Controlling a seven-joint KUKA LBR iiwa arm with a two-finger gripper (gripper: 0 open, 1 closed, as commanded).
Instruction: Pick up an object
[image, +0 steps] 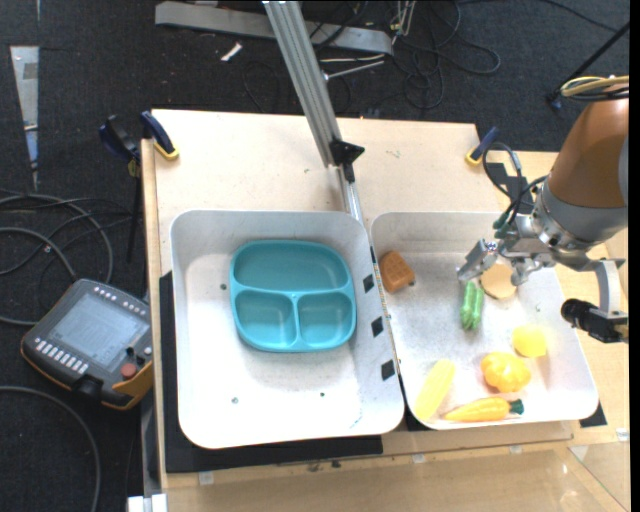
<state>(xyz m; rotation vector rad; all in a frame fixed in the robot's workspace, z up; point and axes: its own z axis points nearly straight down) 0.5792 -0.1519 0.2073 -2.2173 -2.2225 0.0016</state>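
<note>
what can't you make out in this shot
- Jaws of the gripper, camera view: small and blurred, so open or shut is unclear, and so is any touch on the green item.
- Round tan item, camera view: partly covered by the gripper, so its kind is unclear.
- Arm, camera view: cut off by the right edge.
- Divided teal tray: whole.

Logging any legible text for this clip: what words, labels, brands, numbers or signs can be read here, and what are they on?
None can be read.
Handheld controller left of the bench: its screen shows only blurred grey, too small to read.
Teal tray, white bins and toy foods such as the green pepper: no visible markings.
</note>
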